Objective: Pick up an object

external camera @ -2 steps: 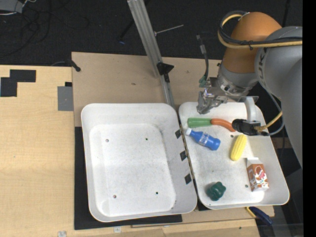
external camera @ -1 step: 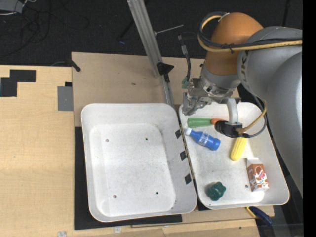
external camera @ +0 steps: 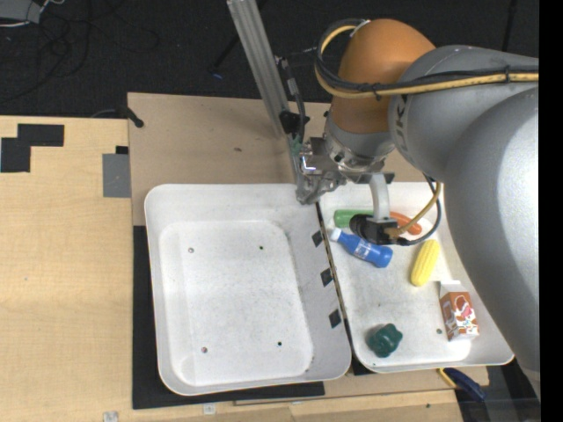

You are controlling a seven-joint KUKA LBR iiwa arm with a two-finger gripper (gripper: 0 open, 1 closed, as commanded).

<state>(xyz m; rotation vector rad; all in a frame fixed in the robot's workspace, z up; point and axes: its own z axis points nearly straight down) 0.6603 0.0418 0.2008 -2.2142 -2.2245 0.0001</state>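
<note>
My gripper (external camera: 309,188) hangs over the far end of the ridge between the two bins, at the right bin's (external camera: 398,359) back left corner. Nothing shows between its tips. Just right of it lie a green object (external camera: 348,217) and a blue bottle (external camera: 363,249) with a white cap. An orange object (external camera: 410,226) peeks out behind the wrist hardware. A yellow corn cob (external camera: 425,262) lies further right. A red and white carton (external camera: 458,314) rests at the right side, and a dark green lump (external camera: 383,339) sits near the front.
The left white bin (external camera: 167,236) lies beside the right one. A slanted metal rail (external camera: 259,55) rises behind the gripper. The big grey arm (external camera: 493,148) covers the right bin's far right part. Wooden bench surface (external camera: 62,236) spreads to the left.
</note>
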